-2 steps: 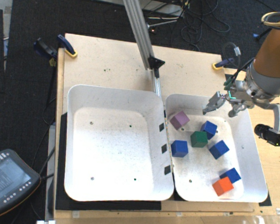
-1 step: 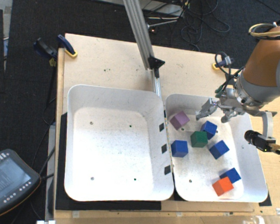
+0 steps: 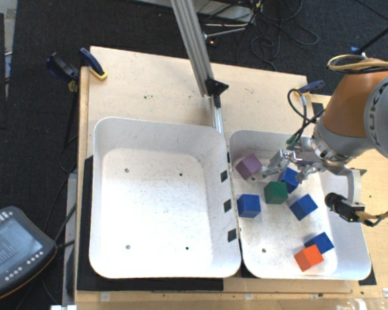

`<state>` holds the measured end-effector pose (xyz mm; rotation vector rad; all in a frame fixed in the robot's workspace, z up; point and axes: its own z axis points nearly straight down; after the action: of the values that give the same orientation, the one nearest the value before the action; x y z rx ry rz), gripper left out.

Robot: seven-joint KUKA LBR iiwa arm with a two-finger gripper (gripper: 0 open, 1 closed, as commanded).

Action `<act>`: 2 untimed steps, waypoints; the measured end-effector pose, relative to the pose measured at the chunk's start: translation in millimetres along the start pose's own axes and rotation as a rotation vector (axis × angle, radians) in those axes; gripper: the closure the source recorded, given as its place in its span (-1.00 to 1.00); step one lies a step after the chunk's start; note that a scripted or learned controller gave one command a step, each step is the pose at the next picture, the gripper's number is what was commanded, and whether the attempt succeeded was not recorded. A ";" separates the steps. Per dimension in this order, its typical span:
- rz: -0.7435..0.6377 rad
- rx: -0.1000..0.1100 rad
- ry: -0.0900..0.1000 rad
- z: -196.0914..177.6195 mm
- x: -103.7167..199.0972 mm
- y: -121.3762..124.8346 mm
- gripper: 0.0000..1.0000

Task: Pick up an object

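Since blocks cluster in the right bin (image 3: pixel 356 263), the gripper (image 3: pixel 284 167) hovers over them upper right; jaw state cannot be told.

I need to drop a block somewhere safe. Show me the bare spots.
The left bin has a bare floor wall to wall. In the right bin, the near-left corner below the blue cube is free. Its far half is crowded: purple cube, green cube and gripper.
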<state>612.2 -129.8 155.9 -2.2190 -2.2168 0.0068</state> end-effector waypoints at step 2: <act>0.000 -0.027 -0.008 23.5 -8.8 2.6 1.00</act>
<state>614.7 -138.6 132.4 -2.2360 -2.2341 -0.0142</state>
